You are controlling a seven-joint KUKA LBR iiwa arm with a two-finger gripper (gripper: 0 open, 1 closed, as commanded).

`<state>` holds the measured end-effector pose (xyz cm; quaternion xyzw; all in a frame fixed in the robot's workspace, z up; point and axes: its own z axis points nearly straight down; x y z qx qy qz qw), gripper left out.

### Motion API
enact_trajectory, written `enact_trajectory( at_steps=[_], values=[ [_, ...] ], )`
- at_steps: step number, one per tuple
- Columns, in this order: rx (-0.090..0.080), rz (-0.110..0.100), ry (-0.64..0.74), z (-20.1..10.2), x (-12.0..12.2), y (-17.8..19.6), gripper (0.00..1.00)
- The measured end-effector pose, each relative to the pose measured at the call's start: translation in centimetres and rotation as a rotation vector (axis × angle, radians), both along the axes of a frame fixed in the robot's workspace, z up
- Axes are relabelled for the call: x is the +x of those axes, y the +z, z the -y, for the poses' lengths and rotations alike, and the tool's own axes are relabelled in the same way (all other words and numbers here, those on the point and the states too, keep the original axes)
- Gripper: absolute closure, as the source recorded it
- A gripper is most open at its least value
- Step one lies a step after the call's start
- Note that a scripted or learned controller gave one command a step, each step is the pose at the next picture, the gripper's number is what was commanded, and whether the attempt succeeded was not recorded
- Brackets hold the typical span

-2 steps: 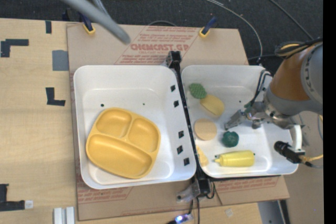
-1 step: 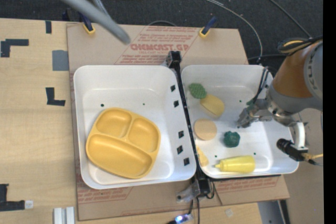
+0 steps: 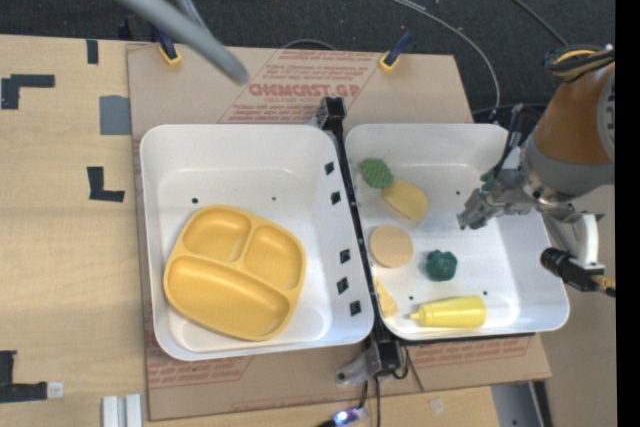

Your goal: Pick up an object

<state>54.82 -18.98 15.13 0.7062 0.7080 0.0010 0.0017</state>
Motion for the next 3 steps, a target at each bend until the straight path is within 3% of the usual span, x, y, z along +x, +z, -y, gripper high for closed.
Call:
enact_trajectory(
  at_steps=[1, 2, 3],
  values=[
    [-0.001, -0.001, -0.002, 0.8, -0.3, 4.9, 1.00],
    [0.001, -0.003, -0.001, 0.8, -0.3, 5.8, 1.00],
    [0.002, -0.006, 0.002, -4.3, -0.3, 4.9, 1.00]
  ],
)
